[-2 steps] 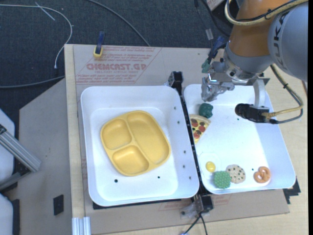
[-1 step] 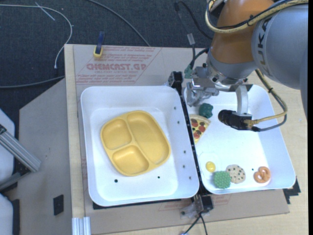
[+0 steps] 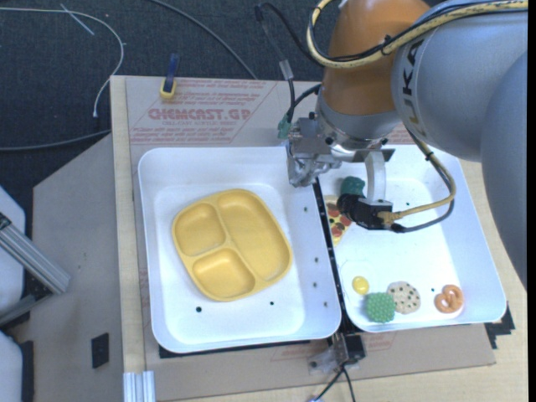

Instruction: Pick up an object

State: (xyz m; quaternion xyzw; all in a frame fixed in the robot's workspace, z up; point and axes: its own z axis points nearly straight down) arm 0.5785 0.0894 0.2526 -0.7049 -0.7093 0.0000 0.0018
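Observation:
My gripper (image 3: 300, 172) hangs low over the ridge between the two bins, at the far end of the left bin (image 3: 155, 249). A yellow divided plate (image 3: 230, 243) lies in the middle of the left bin, in front and to the left of the gripper. In the right bin (image 3: 473, 249), a small orange and red piece (image 3: 337, 219) lies against the left wall just in front of the gripper. A teal piece (image 3: 353, 184) sits beside it, partly hidden by the wrist.
Along the right bin's near edge lie a small yellow piece (image 3: 360, 286), a green bumpy piece (image 3: 380, 306), a speckled cookie (image 3: 404, 296) and an orange pretzel (image 3: 449, 299). The arm covers the far part of the right bin. Cardboard (image 3: 201, 111) lies beyond the bins.

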